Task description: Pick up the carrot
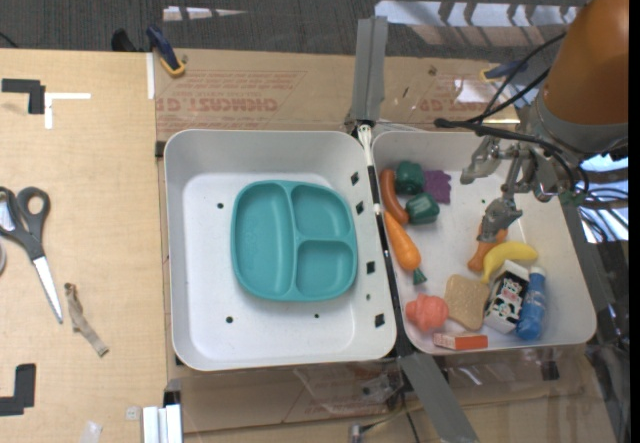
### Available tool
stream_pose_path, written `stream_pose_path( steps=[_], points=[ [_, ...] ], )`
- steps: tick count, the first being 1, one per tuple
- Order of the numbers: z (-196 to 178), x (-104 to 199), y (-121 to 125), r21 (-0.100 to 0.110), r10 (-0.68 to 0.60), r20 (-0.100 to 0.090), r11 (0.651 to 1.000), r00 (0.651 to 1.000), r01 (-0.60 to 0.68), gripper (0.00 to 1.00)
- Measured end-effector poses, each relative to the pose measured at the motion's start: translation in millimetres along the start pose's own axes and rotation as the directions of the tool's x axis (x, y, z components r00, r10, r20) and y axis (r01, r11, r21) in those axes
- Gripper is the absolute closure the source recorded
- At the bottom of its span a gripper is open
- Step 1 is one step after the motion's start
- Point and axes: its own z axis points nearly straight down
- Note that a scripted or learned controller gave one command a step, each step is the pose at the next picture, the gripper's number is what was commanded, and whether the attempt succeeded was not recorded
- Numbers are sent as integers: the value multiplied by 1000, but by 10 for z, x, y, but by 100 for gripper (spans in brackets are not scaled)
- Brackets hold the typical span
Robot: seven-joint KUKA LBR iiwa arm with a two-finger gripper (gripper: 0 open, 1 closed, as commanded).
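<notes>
I see the orange tapered carrot (402, 242) lying against the right bin's left wall; my gripper (495, 227) hovers apart, its state unclear.

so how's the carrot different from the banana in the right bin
The carrot is orange and long, tapering to a green tip; the banana is yellow, shorter and curved. The carrot lies by the bin's left wall, apart from the gripper; the banana lies just below it. Both lie flat in the right bin.
</notes>
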Motion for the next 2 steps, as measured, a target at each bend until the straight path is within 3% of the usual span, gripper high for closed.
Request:
stream_pose_path(
  steps=[1, 2],
  points=[
    [372, 171, 826, -1, -64, -1, 998, 998, 64, 0],
    [372, 758, 746, 0, 130, -3, 991, 991, -130, 0]
  ],
)
